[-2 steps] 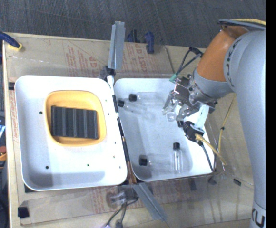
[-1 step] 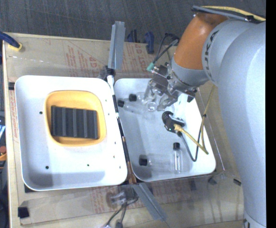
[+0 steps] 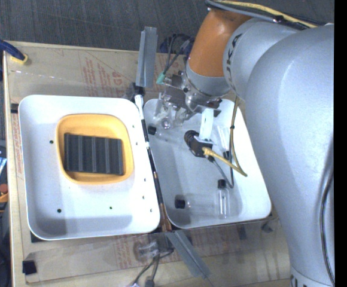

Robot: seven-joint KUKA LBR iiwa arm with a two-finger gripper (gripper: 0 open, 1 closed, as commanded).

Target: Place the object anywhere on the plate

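A yellow plate (image 3: pixel 94 124) with a dark ridged middle lies in the left white bin (image 3: pixel 42 208). My gripper (image 3: pixel 164 117) hangs low over the far left corner of the right bin (image 3: pixel 254 196), close to the wall between the two bins. A clear tube-like object (image 3: pixel 222 204) lies near the right bin's front edge. A small clear piece (image 3: pixel 180 203) lies at that bin's front left. Both are well apart from the gripper. Glare and metal parts hide what is under the gripper.
The arm's grey body covers the right side of the view and overhangs the right bin. A grey bar (image 3: pixel 146 55) stands behind the bins' shared wall. The wooden bench (image 3: pixel 72 61) shows behind the bins.
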